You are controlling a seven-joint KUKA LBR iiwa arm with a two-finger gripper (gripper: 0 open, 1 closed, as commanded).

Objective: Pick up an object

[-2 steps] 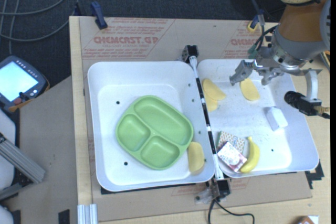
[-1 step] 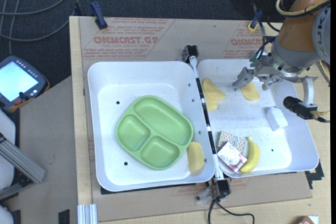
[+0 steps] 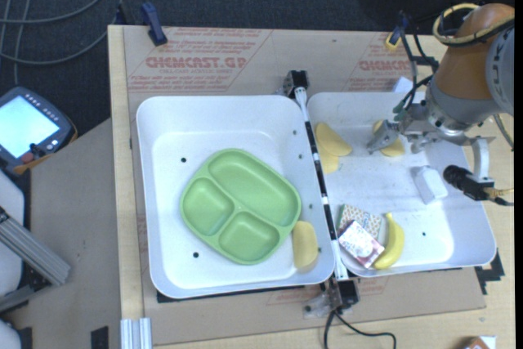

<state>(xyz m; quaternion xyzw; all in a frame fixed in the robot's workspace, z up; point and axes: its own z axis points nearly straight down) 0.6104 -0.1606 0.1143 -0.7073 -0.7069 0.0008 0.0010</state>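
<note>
Pincer (image 3: 391,140) low over the far part of the right bin (image 3: 458,249), reaching in from the right under the grey wrist and the orange band (image 3: 467,61). Fingers sit over a small pale yellow piece (image 3: 393,148) at the bin's back; cannot tell whether the pincer is released or clenched, nor whether the piece sits between the fingers or merely under them. Just to its left, a larger pale yellow wedge-shaped object (image 3: 331,145) lies against the divide between the two bins. To the right of the pincer and nearer the camera, a small white-grey block (image 3: 427,183) rests on the bin floor, apart from the other items. At the near left corner of the right bin, a banana (image 3: 391,242) curves upright along the floor, touching a patterned packet (image 3: 360,232) with red and white markings; the two lie huddled together against the bin's near wall. Left bin (image 3: 163,135) holds a green divided plate (image 3: 239,205) with three compartments, set at a slant in the middle. A pale yellow oblong object (image 3: 305,244) lies just beside the plate's near right edge, close to the divide. Both bins sit on a cardboard-topped table (image 3: 245,53) printed with red lettering. A blue clamp (image 3: 153,22) grips the table's far left edge. Off the table, at far left, a handheld screen device (image 3: 29,129) and looped cables (image 3: 57,4) lie on the dark floor.
</note>
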